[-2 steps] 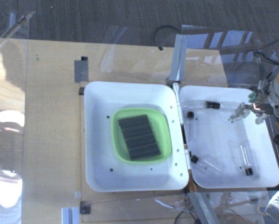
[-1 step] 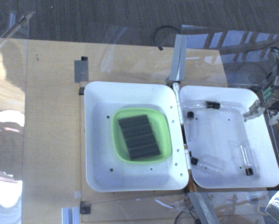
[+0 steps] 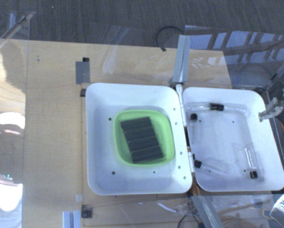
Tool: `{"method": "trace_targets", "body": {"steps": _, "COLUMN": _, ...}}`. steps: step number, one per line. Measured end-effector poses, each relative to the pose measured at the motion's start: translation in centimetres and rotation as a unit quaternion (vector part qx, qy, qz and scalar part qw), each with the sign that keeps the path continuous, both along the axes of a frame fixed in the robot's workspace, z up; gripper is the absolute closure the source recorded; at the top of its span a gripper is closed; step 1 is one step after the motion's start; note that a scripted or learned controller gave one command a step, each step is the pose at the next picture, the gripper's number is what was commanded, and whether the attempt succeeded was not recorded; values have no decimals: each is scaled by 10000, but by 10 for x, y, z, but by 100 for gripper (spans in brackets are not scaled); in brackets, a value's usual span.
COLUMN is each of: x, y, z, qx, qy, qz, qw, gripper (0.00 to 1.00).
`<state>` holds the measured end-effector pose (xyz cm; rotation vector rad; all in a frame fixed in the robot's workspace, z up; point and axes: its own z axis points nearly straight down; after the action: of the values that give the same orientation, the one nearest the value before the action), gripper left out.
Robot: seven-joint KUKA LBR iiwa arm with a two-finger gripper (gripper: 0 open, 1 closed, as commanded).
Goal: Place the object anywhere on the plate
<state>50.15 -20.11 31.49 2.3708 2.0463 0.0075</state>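
My gripper: at the right edge of the frame, a pale metal part over the right rim of the right bin. From this view I cannot tell how far open I am, and I see nothing in my hold.

Object: a dark grey ridged block lying flat on the plate, left of centre in the frame. Its long sides are tilted slightly off the bin's edges.

Plate: bright green and squarish with rounded corners. It sits in the middle of the left bin, its rim showing all round the block.

Left bin: white and shallow, in the centre of the frame. It holds the plate and its block.

Right bin: white, right of centre, touching the left bin along the middle seam.

Clear tubes: four with black caps lie loose in the right bin. One is by its upper wall, one just below that near the seam, one at lower left and one upright in the picture at lower right.

Bench: pale wood, filling the left of the frame, with glare at the far left.

Grey bar: runs up from the seam between the bins towards the top of the frame.

Black cable: a loop on the dark floor above the bar.
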Motion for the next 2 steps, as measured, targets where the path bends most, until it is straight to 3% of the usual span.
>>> {"method": "trace_targets", "body": {"steps": 1, "x": -12, "y": 2, "z": 3, "qx": 5, "qy": 11, "qz": -142, "qw": 9999, "gripper": 0}}
{"method": "trace_targets", "body": {"steps": 2, "x": -10, "y": 3, "z": 15, "qx": -16, "qy": -22, "qz": -100, "qw": 9999, "gripper": 100}}
